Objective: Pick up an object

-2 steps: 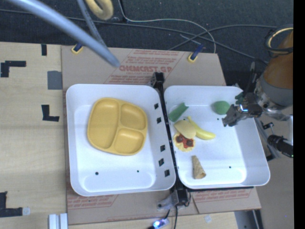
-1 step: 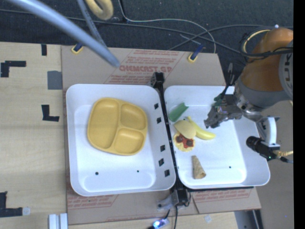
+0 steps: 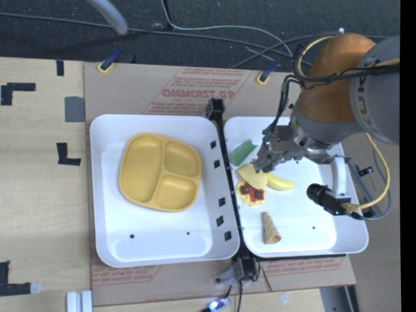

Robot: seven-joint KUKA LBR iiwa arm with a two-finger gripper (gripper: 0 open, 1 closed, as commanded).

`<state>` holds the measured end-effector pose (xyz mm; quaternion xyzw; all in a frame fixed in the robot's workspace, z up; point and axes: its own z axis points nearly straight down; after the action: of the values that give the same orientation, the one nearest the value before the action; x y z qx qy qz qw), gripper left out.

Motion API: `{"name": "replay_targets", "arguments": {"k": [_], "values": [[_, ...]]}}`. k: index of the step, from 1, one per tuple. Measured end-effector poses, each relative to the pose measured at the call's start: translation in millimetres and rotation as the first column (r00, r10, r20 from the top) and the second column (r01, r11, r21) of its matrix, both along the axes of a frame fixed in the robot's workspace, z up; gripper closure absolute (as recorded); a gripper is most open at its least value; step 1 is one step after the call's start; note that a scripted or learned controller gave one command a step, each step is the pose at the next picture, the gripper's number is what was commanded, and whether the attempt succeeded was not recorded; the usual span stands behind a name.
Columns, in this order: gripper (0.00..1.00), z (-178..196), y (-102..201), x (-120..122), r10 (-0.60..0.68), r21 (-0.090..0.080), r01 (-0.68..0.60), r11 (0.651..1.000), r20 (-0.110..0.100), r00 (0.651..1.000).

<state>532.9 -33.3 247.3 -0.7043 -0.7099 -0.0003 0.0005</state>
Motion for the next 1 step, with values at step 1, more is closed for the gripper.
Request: {"name": "replay_targets", "arguments": {"k": [1], "values": [[1.0,-12.4,60.6,10.4,-0.001,-0.001,0.001,1.0,-0.002,1.0]]}}
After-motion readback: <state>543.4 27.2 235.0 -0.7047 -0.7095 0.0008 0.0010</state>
